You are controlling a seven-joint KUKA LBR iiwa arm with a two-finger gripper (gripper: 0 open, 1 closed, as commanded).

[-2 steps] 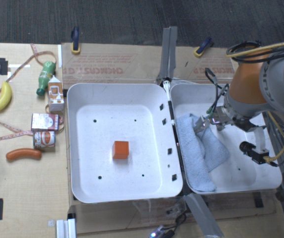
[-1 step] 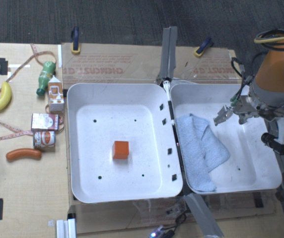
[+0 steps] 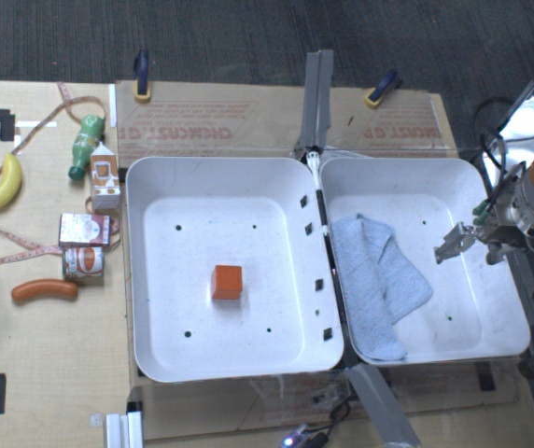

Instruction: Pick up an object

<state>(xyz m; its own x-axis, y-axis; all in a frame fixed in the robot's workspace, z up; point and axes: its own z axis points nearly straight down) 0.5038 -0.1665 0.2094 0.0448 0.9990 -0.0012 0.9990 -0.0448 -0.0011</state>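
Small orange cube [image 3: 228, 282] resting near the middle of the left white plastic bin [image 3: 155, 343]. Crumpled light-blue cloth [image 3: 376, 283] lying in the right white bin [image 3: 500, 339], against its left wall. Metal claw [image 3: 457, 242] hovering over that right bin's right half, spread apart, grasping nothing.

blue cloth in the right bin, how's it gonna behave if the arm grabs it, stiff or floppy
Probably floppy: the blue cloth lies crumpled with soft folds, so it would likely drape and hang from a pinch. It looks light for its spread. Pushed, it would probably bunch against the right bin wall rather than slide whole.
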